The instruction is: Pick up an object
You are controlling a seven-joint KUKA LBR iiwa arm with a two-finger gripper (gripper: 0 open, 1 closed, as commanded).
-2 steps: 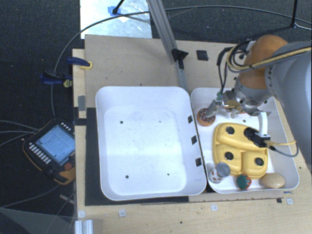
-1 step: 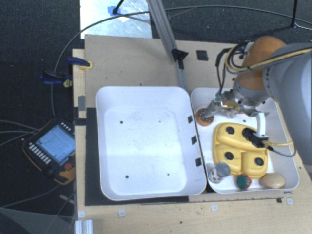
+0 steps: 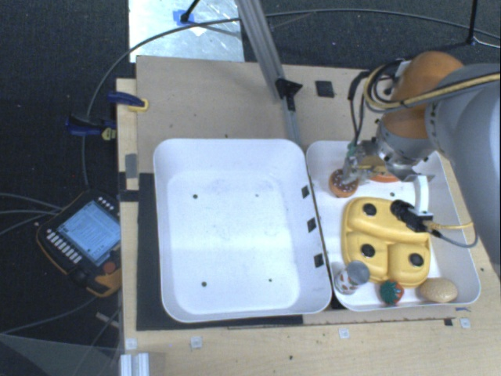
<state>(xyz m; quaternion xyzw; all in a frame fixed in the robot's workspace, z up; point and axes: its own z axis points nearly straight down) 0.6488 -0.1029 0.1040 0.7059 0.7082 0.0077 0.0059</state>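
The jaws point(image 3: 350, 165) sit low at the far end of the right bin point(image 3: 470, 276), right over a small brown ring-shaped thing point(image 3: 341, 184), and whether they are apart or together I cannot tell. Just nearer the camera lies a yellow tray with round holes point(image 3: 387, 241), and along the bin's near edge rest a small grey-capped piece point(image 3: 350, 276), a red and green ball point(image 3: 391, 291) and a tan oval lump point(image 3: 437, 290). The left bin point(image 3: 235, 225) lies beside it on the bench point(image 3: 203, 100).
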